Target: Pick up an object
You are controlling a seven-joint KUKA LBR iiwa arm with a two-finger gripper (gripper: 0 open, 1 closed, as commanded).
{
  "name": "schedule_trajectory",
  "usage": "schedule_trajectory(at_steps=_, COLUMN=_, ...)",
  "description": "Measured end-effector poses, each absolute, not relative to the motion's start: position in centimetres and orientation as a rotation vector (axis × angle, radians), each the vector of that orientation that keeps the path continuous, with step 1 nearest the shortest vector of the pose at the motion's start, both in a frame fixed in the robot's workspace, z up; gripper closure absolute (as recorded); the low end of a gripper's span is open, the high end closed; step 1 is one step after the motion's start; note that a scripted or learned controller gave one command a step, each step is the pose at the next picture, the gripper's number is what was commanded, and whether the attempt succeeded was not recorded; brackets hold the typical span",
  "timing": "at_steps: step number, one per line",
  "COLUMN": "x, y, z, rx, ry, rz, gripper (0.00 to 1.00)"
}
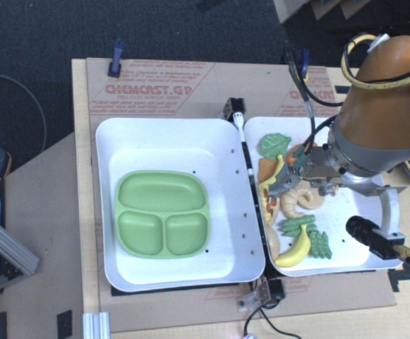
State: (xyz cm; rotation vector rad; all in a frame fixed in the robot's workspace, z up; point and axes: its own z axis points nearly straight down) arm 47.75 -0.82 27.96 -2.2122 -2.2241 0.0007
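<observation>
Grey tool sits low among toy foods in right bin.

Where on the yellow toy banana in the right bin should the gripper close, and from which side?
Probably grip the yellow toy banana across its thick middle, coming straight down from above. It lies flat near the front edge of the right white bin, curving up toward the green leafy toy touching its right side, so set the fingers across the curve where the bare bin floor leaves room.

Brown board — red print, apparently "CHEMCAST G P" — repeated, rest illegible.
</observation>
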Motion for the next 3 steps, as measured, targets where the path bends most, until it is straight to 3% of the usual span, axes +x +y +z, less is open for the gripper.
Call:
schedule_trajectory(at_steps=1, x=48.0, y=-1.1, z=28.9, rx=-2.219, ry=-2.221, rz=0.000, gripper=1.00)
schedule_trajectory(at_steps=3, x=47.9, y=8.9, z=33.8, rx=-2.215, ry=-2.230, rz=-0.006, gripper=1.00)
